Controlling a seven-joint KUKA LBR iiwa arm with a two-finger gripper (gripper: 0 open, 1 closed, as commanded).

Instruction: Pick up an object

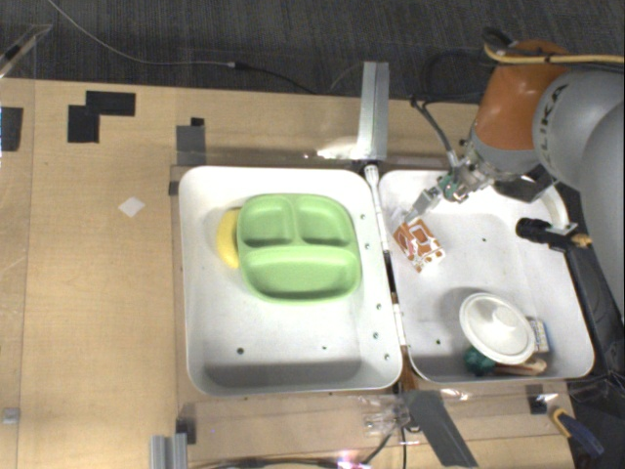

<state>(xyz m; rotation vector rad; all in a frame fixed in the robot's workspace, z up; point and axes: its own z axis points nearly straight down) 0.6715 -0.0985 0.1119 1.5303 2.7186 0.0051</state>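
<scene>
Two-finger gripper (431, 200) hung over right white bin (571, 291), upper left part; jaw state could not be told | small orange-and-white patterned packet (419, 243) lay on bin floor just below the tool, apparently not lifted | judged: approach made, grasp and lift still left.

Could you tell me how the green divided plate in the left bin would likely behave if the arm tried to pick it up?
The green divided plate looks like moulded plastic, so probably stiff and light. It is broad and lies flat, so the hand would likely need its thin rim. It seems to rest partly on a yellow object, so it may rock or slide when pushed.
</scene>
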